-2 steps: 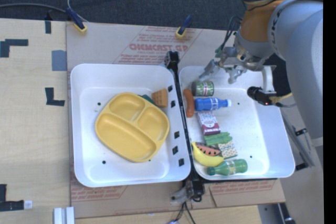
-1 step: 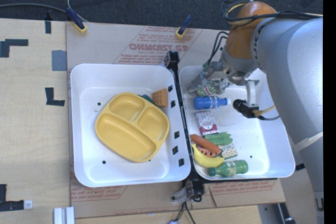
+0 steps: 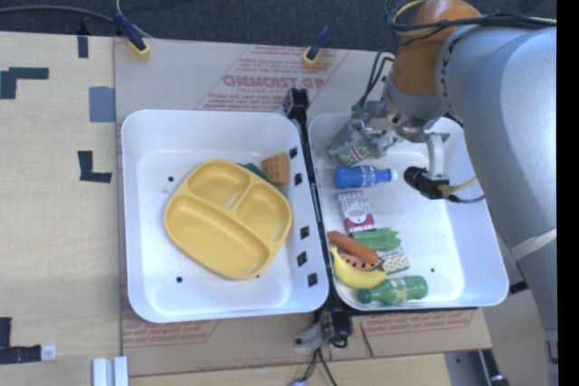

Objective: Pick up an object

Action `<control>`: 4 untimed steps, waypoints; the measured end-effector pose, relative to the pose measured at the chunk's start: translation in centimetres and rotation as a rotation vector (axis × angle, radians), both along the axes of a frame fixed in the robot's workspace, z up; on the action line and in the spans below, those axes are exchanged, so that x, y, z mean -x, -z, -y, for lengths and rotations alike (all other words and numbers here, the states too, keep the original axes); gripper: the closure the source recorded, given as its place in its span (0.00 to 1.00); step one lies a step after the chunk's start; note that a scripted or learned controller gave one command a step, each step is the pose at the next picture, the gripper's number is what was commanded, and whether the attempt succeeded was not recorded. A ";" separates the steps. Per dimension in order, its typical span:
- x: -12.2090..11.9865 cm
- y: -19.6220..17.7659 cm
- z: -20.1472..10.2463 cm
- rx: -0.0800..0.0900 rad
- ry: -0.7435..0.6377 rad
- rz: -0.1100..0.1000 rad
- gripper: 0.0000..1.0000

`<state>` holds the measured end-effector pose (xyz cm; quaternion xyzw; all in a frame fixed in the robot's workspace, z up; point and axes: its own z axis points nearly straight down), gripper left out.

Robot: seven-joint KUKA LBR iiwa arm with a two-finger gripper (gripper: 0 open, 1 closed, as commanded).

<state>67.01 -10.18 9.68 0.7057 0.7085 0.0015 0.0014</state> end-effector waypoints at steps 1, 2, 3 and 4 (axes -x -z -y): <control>3.7 -14.9 -1.1 0.001 0.002 -0.001 1.00; 4.6 -16.3 -1.4 0.000 0.002 -0.005 1.00; 3.0 -16.5 -2.5 -0.001 0.002 -0.005 1.00; 3.6 -16.5 -5.2 0.000 0.002 -0.006 1.00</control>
